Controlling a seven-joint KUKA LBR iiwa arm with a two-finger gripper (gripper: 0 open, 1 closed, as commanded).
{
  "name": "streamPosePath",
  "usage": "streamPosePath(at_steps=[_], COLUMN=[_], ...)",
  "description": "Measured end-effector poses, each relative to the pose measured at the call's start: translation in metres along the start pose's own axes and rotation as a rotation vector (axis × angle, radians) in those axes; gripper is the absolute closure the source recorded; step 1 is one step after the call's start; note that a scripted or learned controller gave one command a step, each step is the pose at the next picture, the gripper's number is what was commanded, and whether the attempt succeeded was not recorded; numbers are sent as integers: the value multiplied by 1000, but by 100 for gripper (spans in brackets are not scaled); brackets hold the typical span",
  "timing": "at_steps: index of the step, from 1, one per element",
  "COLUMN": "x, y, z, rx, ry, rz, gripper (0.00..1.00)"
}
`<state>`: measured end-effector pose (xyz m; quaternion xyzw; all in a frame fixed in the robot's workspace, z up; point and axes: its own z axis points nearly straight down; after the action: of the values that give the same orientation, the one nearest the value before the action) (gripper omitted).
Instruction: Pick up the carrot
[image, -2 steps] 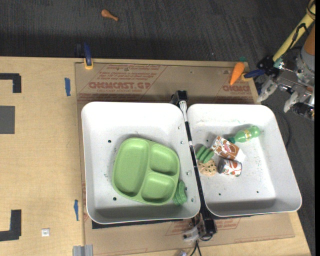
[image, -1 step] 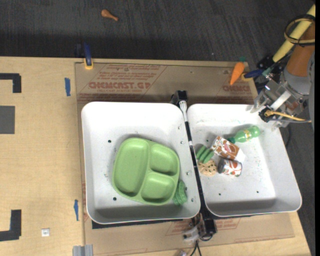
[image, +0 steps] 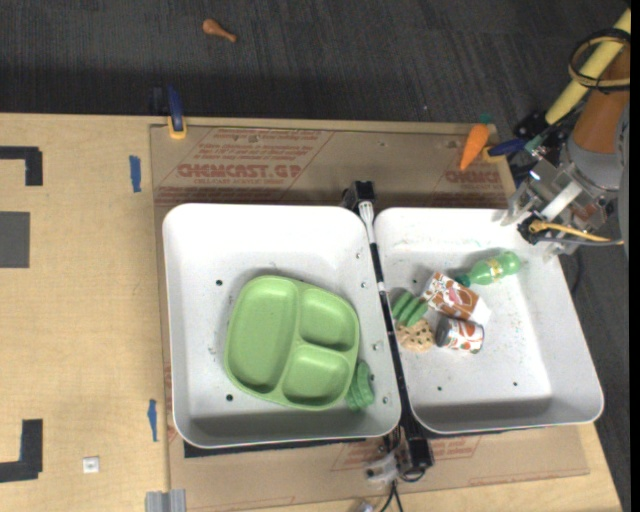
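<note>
Currently | arm is reaching in from 2 o'clock, wrist hanging over the right bin's far corner | gripper spread: cannot tell | carrot is lying on the board at 1 o'clock, outside the bins, just beside the gripper's side | green plate is sitting in the left bin

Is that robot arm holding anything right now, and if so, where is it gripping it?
It cannot be told. The gripper sits at the right bin's far corner, while the carrot lies on the board outside the bins, apart from it.
</note>
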<state>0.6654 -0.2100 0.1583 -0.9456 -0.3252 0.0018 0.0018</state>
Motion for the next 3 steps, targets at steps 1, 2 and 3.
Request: streamPosePath(at_steps=[1,2,3], x=[-10,-12,-9], y=[-5,3,2], z=[3,39,55], rx=[1,6,17], ry=[0,4,0], rz=[326,430,456], gripper=[0,0,0])
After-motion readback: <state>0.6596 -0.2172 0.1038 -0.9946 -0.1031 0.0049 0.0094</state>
